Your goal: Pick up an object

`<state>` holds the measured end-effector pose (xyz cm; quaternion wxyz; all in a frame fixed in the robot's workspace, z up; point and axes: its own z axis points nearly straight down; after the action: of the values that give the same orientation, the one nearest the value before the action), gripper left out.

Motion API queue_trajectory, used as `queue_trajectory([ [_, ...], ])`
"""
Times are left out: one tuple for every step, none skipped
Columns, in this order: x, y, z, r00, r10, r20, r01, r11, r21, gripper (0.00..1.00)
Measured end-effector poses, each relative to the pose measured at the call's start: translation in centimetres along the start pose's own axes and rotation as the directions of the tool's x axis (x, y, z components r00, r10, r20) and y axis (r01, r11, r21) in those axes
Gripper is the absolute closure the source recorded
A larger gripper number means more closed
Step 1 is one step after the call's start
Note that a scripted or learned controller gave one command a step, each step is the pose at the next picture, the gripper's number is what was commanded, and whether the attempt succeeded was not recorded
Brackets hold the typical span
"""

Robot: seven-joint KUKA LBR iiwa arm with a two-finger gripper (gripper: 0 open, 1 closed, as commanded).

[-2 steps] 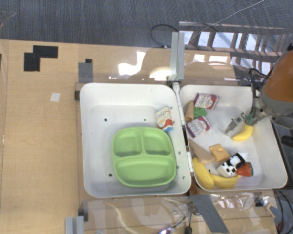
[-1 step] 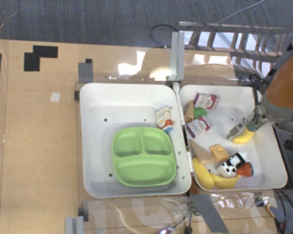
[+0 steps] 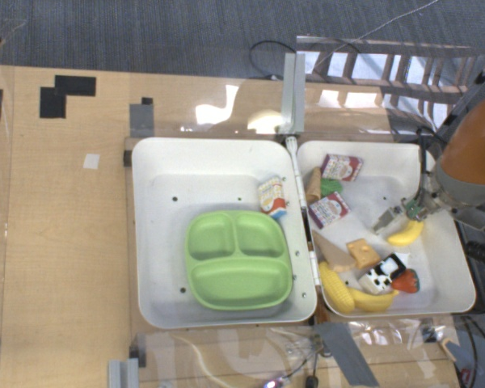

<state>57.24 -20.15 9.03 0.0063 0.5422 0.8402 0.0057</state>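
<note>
A: Bins first: the left bin has a green plate with compartments and a small packet beside it. The right bin holds the clutter.

B: Where's the gripper?

A: Low in the right bin, at its right side, reaching in from the arm. Its fingers look slightly apart with nothing between them, though they're small and I wouldn't swear to the gap.

B: So what's it going for?

A: My guess is the small banana, lying just beside the gripper on the bin floor, not held. Further off are two snack packets, a tan block, a big banana, a black-and-white toy and a red piece.

B: Which step, then?

A: The reach, I'd say; nothing lifted yet. Next it needs to straddle the small banana across its narrow width, close firmly, then rise straight up. Being curved and smooth, the banana could slip or roll out.
</note>
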Motion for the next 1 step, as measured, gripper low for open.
queue_trajectory([
  [-2.48,4.93,0.27,0.999,0.049,0.002,-0.049,0.999,0.006,0.00],
])
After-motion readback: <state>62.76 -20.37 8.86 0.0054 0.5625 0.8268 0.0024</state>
